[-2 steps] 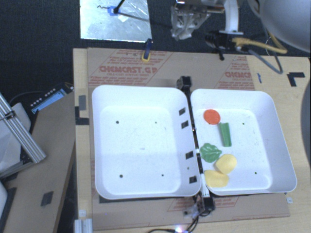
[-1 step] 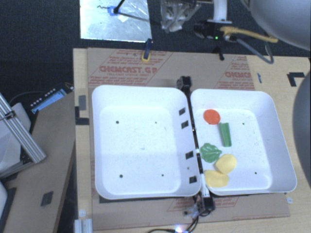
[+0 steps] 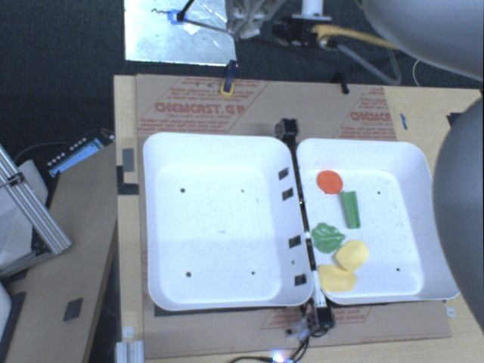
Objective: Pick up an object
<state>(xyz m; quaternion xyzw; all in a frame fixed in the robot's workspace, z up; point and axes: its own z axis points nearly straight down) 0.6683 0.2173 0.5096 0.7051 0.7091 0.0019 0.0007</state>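
Dark carpet surrounds a pale wooden counter (image 3: 91, 225) topped with a brown printed sheet of cardboard (image 3: 204, 104), on which two shallow white bins sit side by side. Within the right bin (image 3: 393, 165), five small things cluster along its left side: an orange disc (image 3: 329, 181) nearest the far wall, a green stick (image 3: 351, 209) just beside it toward the near side, a green leaf-shaped piece (image 3: 327, 237) below that, and two yellow lumps, one (image 3: 352, 254) touching the leaf's lower edge and the other (image 3: 337, 279) close against the bin's near left corner. The left bin (image 3: 219, 218) shows bare white floor with a few dark dots. Black clips (image 3: 287, 194) run along the seam between the bins. Grey bulk of the arm (image 3: 461, 225) blurs across the right edge and the upper right corner, overlapping the right bin's far side; the tool cannot be made out, so whether it is released or clenched is impossible to tell. Beyond the counter lie a shiny metal plate (image 3: 178, 21), a cream cable (image 3: 355, 36) and what may be a clear fixture (image 3: 246, 10). An aluminium rail (image 3: 30, 210) slants at the left.
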